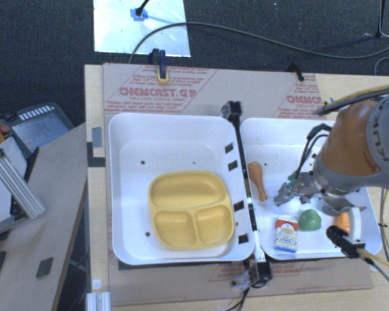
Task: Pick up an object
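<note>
My gripper (289, 195) hangs low in the right bin (272, 138), just above a small white object (292, 205) that its fingers partly hide. An orange-brown drumstick-shaped toy (256, 179) lies to the gripper's left. A green round object (309, 219) and an orange object (342, 221) sit in front of the gripper near the bin's front right. A small white and red carton (286, 233) lies at the bin's front edge. Nothing visibly sits between the fingers.
The left bin (133, 141) holds a yellow divided tray (191, 209). A black divider clamp (234, 112) runs between the bins. Cables trail along the bench's back and right. A grey console sits at the far left.
</note>
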